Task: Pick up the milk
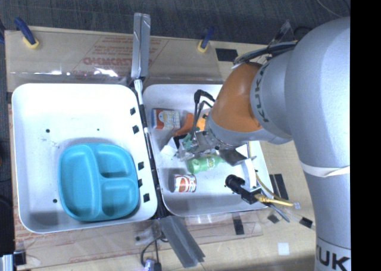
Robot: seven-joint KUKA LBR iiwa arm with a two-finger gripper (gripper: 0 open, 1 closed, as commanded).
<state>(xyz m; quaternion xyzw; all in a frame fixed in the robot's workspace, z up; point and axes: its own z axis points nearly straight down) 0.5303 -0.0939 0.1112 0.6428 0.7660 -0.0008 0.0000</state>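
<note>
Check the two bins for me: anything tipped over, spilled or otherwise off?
No spill shows. In the right bin, a small can lies on its side near the front wall, and a green bottle lies flat just below the pincer. The blue tray sits flat in the left bin.
</note>
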